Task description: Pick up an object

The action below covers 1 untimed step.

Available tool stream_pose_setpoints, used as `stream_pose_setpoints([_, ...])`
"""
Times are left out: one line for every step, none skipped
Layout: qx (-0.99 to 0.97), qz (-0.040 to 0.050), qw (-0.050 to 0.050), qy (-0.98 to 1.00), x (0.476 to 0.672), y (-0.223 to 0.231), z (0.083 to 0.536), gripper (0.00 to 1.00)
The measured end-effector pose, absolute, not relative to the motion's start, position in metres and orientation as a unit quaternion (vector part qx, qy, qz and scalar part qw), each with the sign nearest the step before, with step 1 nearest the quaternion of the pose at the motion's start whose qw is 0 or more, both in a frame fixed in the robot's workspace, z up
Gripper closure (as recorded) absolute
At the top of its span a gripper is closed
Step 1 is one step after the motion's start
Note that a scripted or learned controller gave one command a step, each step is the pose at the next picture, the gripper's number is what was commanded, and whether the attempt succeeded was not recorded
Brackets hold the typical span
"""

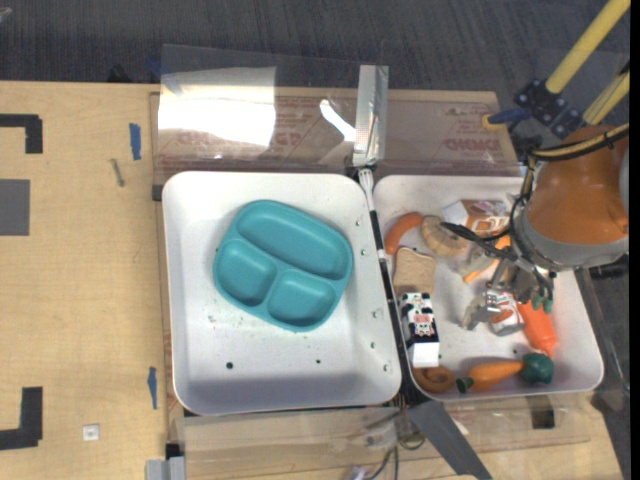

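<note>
We note a light wooden benchtop (80,268) with black tape marks (25,133) and short blue tape strips (135,140) along its left part. Dark grey carpeted floor (300,13) runs across the top. A clear plastic sheet (220,118) catches bright glare. Yellow poles (590,33) cross the upper right corner.

Light wooden bench (70,298). Two white bins side by side on it: left bin (190,368), right bin (585,353).
</note>
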State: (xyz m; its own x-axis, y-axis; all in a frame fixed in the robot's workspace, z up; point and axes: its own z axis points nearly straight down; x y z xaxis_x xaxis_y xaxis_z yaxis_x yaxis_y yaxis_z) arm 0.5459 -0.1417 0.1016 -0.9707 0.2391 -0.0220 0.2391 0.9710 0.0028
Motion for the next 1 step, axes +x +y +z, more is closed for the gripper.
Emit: stream_pose_setpoints([0.113, 0.0003, 0.006, 0.994, 0.5245, -0.1576, 0.0892, 0.00])
